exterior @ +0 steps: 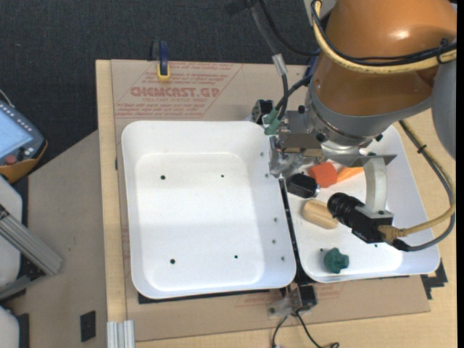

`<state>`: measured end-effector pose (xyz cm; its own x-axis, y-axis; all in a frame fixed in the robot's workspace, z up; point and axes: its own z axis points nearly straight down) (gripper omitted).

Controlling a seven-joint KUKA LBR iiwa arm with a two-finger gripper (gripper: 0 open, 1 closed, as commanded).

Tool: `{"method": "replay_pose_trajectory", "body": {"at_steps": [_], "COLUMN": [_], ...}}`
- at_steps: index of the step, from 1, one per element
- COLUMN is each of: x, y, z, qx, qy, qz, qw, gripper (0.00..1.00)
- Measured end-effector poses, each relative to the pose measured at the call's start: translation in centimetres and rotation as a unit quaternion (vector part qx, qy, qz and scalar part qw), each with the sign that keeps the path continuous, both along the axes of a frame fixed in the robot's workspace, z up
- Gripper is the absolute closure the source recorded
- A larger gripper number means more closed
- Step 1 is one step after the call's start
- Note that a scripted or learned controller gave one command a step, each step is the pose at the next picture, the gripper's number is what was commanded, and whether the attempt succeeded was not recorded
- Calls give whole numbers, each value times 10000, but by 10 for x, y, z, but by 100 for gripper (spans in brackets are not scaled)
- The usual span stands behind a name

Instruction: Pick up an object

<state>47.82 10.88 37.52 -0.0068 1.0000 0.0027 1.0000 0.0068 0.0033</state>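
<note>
Pick not done: tool (303, 176) is low over the right bin (413, 256) by its left wall, finger state can't tell, nothing visibly gripped; orange piece (328, 172), tan block (320, 214) and green object (335, 259) lie in the bin.

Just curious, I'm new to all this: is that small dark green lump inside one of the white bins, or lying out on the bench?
Inside. The small dark green lump rests on the floor of the right-hand shallow white bin, near its front rim.

A grey arm (442, 114) with a glossy orange band (384, 42) and looping black cables (275, 27).
</note>
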Motion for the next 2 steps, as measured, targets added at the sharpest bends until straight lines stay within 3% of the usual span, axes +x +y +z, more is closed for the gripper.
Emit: {"method": "replay_pose_trajectory", "body": {"at_steps": [1, 2], "x": [2, 0], "y": [-3, 29], "z": [9, -46], "qx": [-10, -20], "qy": [-1, 59], "qz": [-31, -19], "qw": [10000, 10000], "gripper": [100, 100]}}
